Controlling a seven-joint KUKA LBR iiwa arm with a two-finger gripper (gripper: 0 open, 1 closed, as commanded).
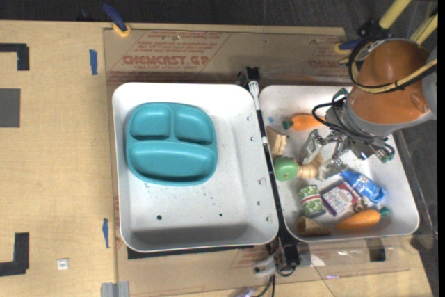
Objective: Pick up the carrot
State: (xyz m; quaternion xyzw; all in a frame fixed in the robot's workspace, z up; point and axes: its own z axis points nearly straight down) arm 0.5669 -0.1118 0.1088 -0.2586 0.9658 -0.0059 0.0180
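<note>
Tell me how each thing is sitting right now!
Teal three-compartment plastic plate: flat in the left white bin, nothing on it.
Orange carrot: lying on its side near the right white bin's front wall.
Second orange carrot: lying near the back.
End effector: low over the toys.

Arm point(389, 83) cut off at right edge.

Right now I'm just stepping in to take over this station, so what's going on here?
The grey arm reaches over the right bin, its pincer hanging low among a clutter of small toy items. Two orange carrots lie there: one near the bin's far edge, one near its near edge. Neither is held. The left bin holds a teal divided plate.
</note>
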